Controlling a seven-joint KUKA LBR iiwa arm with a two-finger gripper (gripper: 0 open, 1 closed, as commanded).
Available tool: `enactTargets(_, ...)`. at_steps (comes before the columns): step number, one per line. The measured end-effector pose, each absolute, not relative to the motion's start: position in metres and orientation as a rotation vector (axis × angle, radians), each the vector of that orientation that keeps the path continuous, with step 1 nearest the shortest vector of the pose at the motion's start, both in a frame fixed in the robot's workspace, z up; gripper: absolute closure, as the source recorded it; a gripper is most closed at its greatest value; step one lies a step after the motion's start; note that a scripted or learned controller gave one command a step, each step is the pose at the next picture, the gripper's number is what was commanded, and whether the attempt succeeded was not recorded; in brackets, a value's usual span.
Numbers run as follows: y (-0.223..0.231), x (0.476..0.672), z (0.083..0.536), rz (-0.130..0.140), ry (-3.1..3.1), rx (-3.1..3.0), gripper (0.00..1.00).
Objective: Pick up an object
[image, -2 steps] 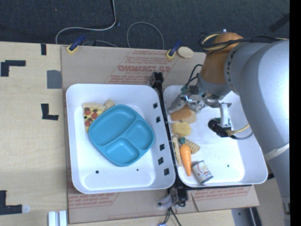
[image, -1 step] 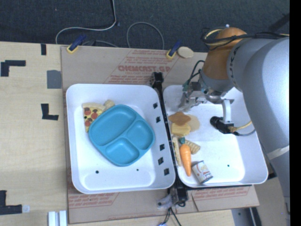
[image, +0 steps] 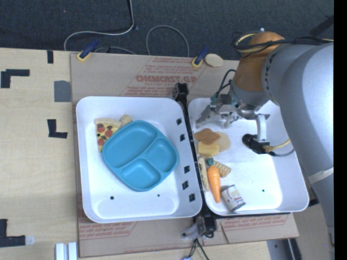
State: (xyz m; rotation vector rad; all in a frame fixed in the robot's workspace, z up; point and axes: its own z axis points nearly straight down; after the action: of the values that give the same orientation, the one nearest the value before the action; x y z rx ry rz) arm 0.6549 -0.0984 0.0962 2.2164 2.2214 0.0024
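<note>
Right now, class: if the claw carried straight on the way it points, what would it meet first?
Probably the brown round cookie-like piece in the right bin, just below-left of the claw. Depth is unclear from above, so it could reach the bin floor beside it instead.

Grey arm enters from right, orange band above wrist. Gripper points down and left, low over bench; fingers spread apart, nothing between them.
</note>
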Motion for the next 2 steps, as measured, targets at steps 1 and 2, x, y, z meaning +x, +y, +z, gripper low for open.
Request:
enactTargets(1,-0.095,0.613,0.088,0.006,2.215,2.218,0.00)
enactTargets(2,-0.098,0.666,0.086,0.003,2.222,2.215,0.00)
